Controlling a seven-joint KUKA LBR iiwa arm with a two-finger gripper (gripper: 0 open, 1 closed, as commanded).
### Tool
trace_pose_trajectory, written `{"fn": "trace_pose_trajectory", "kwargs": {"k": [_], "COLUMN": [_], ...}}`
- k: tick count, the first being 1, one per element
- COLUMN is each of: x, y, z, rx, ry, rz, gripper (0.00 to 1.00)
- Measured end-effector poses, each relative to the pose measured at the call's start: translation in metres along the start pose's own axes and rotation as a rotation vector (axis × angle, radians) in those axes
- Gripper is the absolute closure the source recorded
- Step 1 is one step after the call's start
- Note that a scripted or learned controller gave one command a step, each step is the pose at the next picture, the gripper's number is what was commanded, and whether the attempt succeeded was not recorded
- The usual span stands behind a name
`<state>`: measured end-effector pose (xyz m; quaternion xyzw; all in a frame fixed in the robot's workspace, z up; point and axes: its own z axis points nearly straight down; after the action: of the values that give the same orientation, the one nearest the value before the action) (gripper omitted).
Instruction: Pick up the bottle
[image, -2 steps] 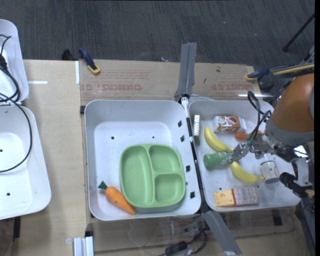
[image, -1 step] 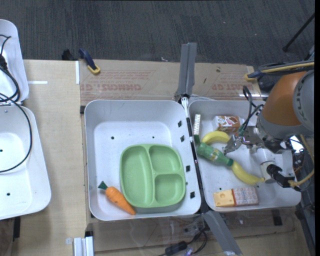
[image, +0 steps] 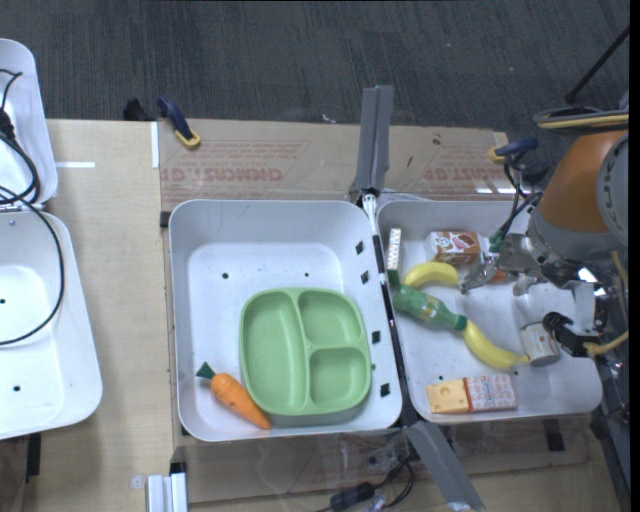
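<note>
Gripper (image: 488, 272) hung over the right bin's (image: 560, 402) far side, near a yellow banana (image: 432, 274) — its state could not be told. A green plastic bottle (image: 428, 308) lay on its side by the bin's left wall, long axis slanting from far-left to near-right, cap toward a second banana (image: 490, 347). Crowding risked a grab on fruit — or a glancing slip.

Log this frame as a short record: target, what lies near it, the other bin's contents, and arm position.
target: green bottle, lying on its side in the right bin, near the divider
neighbours: two bananas, one on each side
other bin: green divided plate, carrot
arm: gripper over the right bin, beside a snack packet, apart from the bottle
</note>
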<state>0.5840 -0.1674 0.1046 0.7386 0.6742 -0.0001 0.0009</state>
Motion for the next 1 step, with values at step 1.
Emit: {"fn": "trace_pose_trajectory", "kwargs": {"k": [1], "x": [0.0171], "y": [0.0391], "z": [-0.0079], "rx": [0.0], "ry": [-0.001], "rz": [-0.145], "gripper": [0.0]}}
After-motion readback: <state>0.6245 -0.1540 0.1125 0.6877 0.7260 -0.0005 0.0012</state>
